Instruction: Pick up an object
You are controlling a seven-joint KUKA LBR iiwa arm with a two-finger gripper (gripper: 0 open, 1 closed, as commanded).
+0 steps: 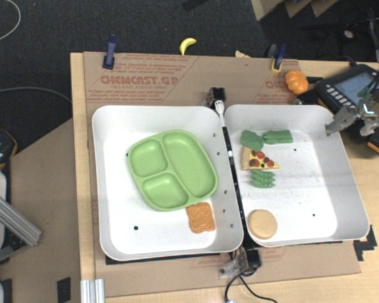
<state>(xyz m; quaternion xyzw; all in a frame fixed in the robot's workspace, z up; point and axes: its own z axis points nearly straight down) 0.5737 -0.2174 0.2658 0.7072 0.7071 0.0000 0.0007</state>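
Observation:
In the left bin [114,226] lies a green divided plate [170,169], with an orange-brown toy food piece [201,218] just below it. The right bin [328,188] holds a small cluster near its left wall: a green leafy piece [252,139], a green block [277,136], a pizza slice [260,161] and a ridged green piece [263,179]. A round tan bun [263,224] sits near the front left corner. My gripper [355,118] shows as grey parts over the right bin's far right rim, well apart from all the objects.
A yellow banana [187,44] and an orange fruit [295,81] lie outside the bins at the back. Blue clamps [109,52] hold the brown board. A black handheld unit [347,87] rests at the right. The right bin's middle and right side are bare floor.

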